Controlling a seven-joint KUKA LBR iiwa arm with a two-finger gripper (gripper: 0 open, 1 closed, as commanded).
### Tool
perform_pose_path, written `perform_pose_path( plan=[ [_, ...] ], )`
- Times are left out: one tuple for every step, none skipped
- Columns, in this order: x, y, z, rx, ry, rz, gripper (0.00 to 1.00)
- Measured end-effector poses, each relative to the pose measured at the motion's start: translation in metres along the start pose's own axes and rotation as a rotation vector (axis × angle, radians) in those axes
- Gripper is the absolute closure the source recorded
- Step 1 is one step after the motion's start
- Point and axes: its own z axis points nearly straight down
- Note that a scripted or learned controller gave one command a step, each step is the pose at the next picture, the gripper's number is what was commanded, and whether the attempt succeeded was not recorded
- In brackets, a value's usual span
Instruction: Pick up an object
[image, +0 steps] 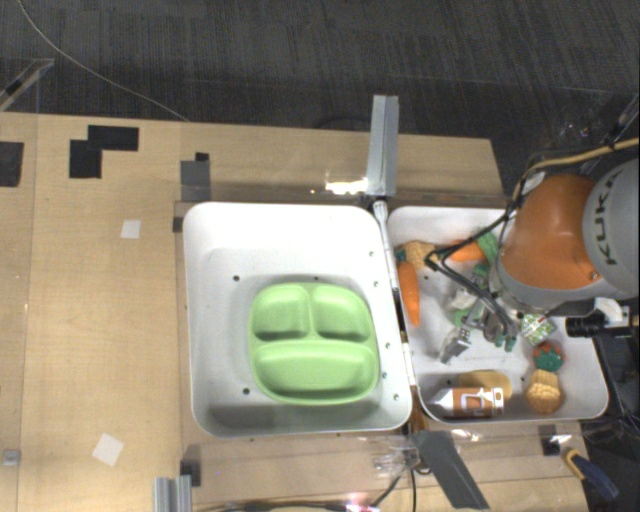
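Observation:
My gripper (472, 335) hangs low over the middle of the right bin (600, 400), under the arm's orange band (545, 240). Wires and small green parts crowd it. An orange carrot (408, 290) lies along the bin's left wall, to the left of the gripper. A second orange piece (463, 254) sits behind the gripper. A brown bottle with an orange label (478, 393) lies on its side at the bin's front, just below the gripper. To the bottle's right is a tan lumpy object (545, 391), with a small red and green item (547, 355) above it.
The left bin (210, 300) holds a green divided plate (314, 342) in its middle. A metal post (383, 140) stands at the back, where the two bins meet. The wooden bench (90, 330) stretches to the left.

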Motion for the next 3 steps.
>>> perform_pose_path(
  plan=[
    [-0.068,0.035,0.003,0.003,0.006,-0.181,0.0],
    [-0.043,0.036,0.002,0.002,0.003,-0.142,0.0],
    [-0.02,0.023,0.001,-0.001,-0.002,-0.03,0.0]
  ],
)
